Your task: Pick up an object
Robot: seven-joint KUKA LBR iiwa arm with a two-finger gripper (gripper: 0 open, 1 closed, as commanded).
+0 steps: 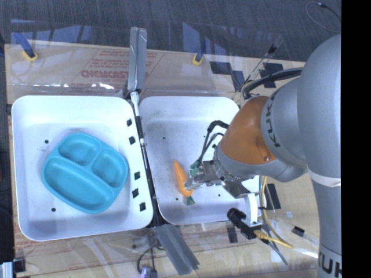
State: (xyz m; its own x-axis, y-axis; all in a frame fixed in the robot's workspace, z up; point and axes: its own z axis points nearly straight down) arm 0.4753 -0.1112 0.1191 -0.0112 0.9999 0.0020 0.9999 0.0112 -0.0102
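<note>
An orange carrot with a green tip lies in the right bin, near its front left. My gripper hangs low over the bin, right next to the carrot's right side. The arm's orange band and grey wrist cover most of the gripper from above. I cannot tell whether the carrot is between the fingers or merely beside them.
A blue divided plate rests in the left bin. A grey divider rail runs between the two bins. The arm's bulk covers the right bin's right side.
</note>
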